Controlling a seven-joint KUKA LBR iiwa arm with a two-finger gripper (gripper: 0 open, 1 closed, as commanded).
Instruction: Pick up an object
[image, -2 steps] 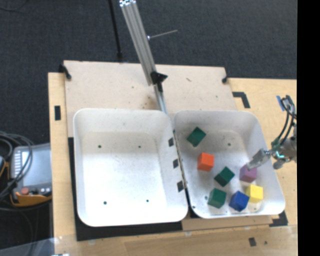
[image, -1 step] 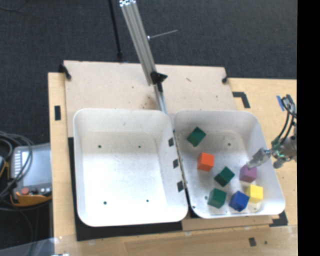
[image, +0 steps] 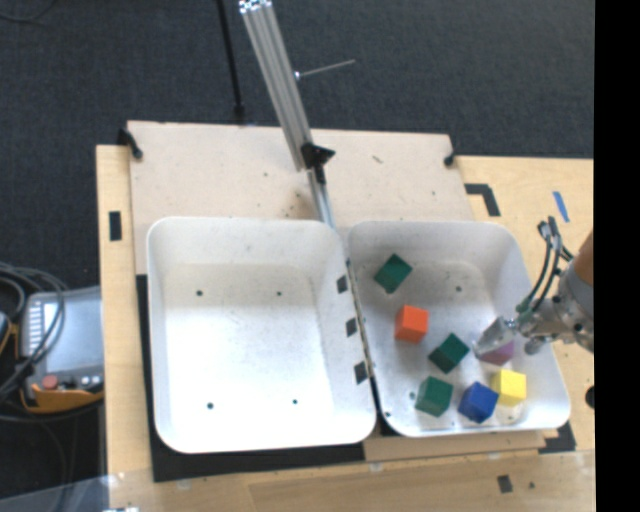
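Beside the pincer, a blurred purple object is half hidden.

Two white bins speckled dark, three green cubes, an orange cube, a blue cube, a yellow cube, tan bench, dark grey carpet.

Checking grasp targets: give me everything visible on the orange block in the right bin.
The orange block is a small cube, matte, plain orange-red and whole, looking like painted wood or foam. It sits flat on the floor of the right bin, turned slightly askew to the bin walls, near the bin's middle. It stands apart from its neighbours: one green block above it, another green block lower right. Nothing touches it but the bin floor.
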